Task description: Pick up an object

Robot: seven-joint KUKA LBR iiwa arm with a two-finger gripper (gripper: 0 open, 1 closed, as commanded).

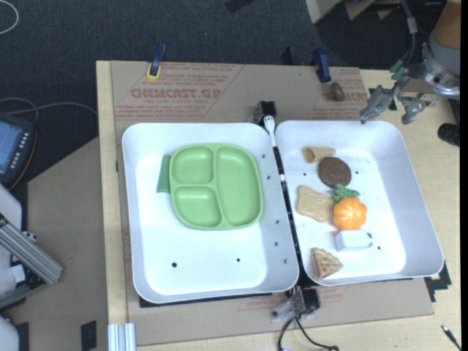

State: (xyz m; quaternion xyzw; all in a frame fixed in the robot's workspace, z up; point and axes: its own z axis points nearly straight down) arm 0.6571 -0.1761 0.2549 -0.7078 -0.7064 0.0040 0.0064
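Right bin (409, 196): orange pumpkin (349, 213), brown disc (334, 171), cracker (315, 204), loosely scattered for picking; end effector (395, 104) released, empty, above the far rim.

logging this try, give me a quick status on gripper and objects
Gripper open, holding nothing, above the far right corner of the right white bin. Round orange toy fruit with green top and other food pieces untouched in that bin. Nothing in the way.
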